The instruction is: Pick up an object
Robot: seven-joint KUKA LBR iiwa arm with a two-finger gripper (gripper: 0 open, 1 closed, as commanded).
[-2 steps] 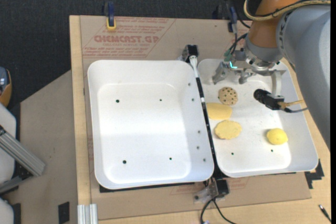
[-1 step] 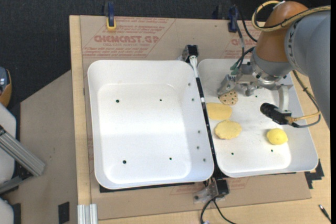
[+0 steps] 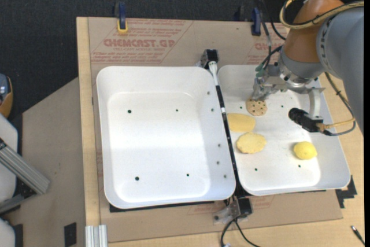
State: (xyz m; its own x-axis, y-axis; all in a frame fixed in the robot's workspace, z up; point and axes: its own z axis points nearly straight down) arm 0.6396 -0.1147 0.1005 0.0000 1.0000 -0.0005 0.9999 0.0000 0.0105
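My gripper reaches down into the right bin, directly over a small round brown cookie with dark chips. Its fingertips meet the cookie's top edge. Below the cookie lies a pale yellow oblong piece. A rougher yellow round piece sits just under that. A bright yellow lemon-like ball rests toward the bin's right side.
The left bin sits beside the right one, with a black divider strip between them. A black cable and fitting hang off the wrist over the right bin. Blue clamps hold the board at the back.
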